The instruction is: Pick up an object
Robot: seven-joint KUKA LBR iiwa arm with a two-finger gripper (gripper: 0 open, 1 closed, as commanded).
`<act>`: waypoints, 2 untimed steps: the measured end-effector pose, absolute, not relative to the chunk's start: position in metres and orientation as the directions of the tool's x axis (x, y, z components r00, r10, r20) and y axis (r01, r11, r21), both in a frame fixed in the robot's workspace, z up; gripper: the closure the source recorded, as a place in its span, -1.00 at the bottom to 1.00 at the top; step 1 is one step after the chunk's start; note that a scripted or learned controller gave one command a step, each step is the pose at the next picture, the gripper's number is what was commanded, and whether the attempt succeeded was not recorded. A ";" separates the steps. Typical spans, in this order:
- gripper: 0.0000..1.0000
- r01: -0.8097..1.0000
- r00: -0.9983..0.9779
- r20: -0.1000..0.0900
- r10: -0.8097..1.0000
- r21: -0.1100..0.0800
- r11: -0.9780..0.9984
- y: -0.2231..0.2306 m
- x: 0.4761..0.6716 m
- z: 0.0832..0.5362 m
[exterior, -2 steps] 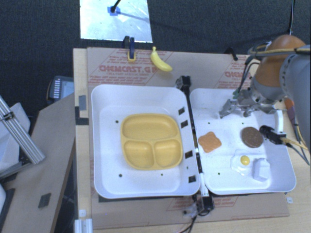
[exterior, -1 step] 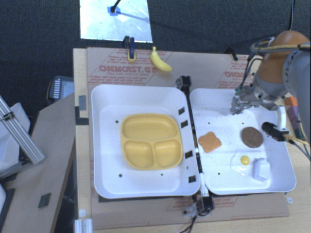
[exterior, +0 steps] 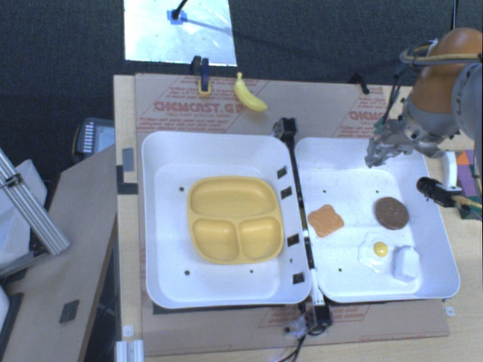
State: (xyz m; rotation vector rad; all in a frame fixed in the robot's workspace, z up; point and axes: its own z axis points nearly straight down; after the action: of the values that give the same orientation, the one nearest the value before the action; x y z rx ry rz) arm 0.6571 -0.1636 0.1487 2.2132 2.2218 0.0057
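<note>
Dark carpet [exterior: 317, 21] all round as background; shiny metal sheet [exterior: 177, 21] laid on it at the far side.

Bench covering: brown printed cardboard sheet [exterior: 324, 100], showing as a margin beyond the far and near edges of both bins.

On the far margin: blue and yellow clamp [exterior: 202, 78] and, just beside it to the right, toy banana [exterior: 249, 95], both outside the bins.

Left bin [exterior: 162, 172], white, shallow, rounded corners. Contents: one yellow tray [exterior: 230, 219] with three compartments, flat and roughly central; bare white floor on every side of it, widest along the far and left walls.

Right bin [exterior: 339, 172], white, shallow, touching the left bin along a seam with black clips [exterior: 294, 202].

Contents, all in the near half:
- orange slice [exterior: 325, 220], flat, near the seam, apart from the rest;
- brown disc [exterior: 392, 213], flat, towards the right wall;
- fried egg [exterior: 376, 251], flat, nearer than the disc;
- white block [exterior: 404, 262], just beside the egg on its right, close to the near right corner.

Far half of the right bin floor bare and open.

Arm [exterior: 445, 74], grey with orange band, entering from the upper right. Pincer [exterior: 375, 155] pointing down over the far right part of the right bin, near the far wall, well apart from all four items. Opening and hold of the pincer: cannot tell from this slant.

Left of the bench: grey side surface [exterior: 75, 225] with an aluminium rail [exterior: 30, 210] lying across it at an angle.
</note>
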 end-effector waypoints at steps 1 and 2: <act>1.00 1.000 -0.005 -0.002 1.000 0.007 0.005 -0.165 0.661 0.194; 1.00 1.000 -0.006 -0.002 1.000 0.008 0.006 -0.156 0.663 0.244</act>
State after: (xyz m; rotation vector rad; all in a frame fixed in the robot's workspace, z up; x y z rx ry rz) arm 0.6633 -0.1558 0.2436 2.2100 2.2239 0.0067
